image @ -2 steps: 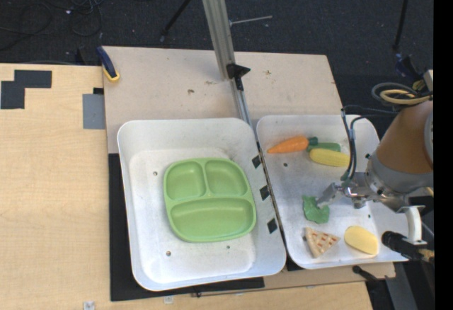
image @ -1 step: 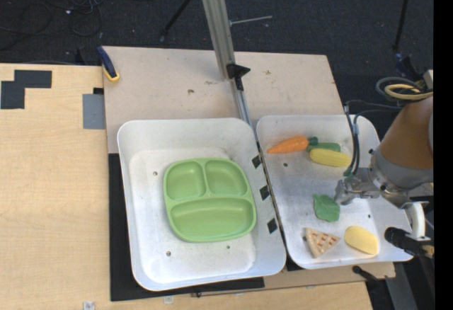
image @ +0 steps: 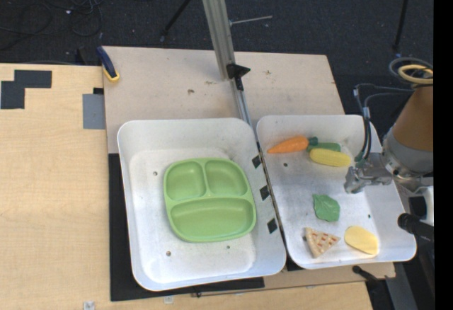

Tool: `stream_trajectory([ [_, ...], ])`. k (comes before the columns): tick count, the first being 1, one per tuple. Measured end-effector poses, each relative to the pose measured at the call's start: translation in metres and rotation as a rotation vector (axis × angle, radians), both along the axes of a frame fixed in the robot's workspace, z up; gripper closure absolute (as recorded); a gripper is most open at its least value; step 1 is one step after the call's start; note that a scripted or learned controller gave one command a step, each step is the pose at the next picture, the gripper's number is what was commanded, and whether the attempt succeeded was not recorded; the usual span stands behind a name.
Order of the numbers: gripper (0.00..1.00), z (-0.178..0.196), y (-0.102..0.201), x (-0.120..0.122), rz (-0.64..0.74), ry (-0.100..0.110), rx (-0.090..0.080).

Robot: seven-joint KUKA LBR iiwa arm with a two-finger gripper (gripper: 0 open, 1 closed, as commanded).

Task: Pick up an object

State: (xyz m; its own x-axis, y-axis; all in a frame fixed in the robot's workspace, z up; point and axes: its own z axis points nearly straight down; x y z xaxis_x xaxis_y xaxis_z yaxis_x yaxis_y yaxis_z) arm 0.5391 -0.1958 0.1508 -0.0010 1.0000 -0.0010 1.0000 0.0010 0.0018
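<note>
The claw [image: 357, 181] hangs over the right-hand bin [image: 297, 128], near its right wall, at the end of the grey arm with its orange band [image: 417, 114]. Whether it stands apart or together cannot be told at this size, and nothing is seen caught in it. So the pick looks barely begun: no object is lifted, and every candidate lies on the bin floor.

Just up and to the left of the claw lies a yellow corn piece [image: 330, 156], with an orange carrot [image: 287, 145] beyond it. Below and to the left sits a green leafy piece [image: 326, 207]. Further below are a pizza slice [image: 320, 240] and a yellow lemon-like piece [image: 362, 239]. Well apart to the left, the other bin [image: 141, 160] holds a green divided plate [image: 209, 200].

What is left, by this judgement, is nearly everything: settle over one object, close on it, and raise it.
</note>
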Motion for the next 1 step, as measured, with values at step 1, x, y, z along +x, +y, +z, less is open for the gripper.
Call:
stream_trajectory([
  [1,1.00,0.0636,-0.0004,-0.0003,0.001,-0.002,0.000],
])
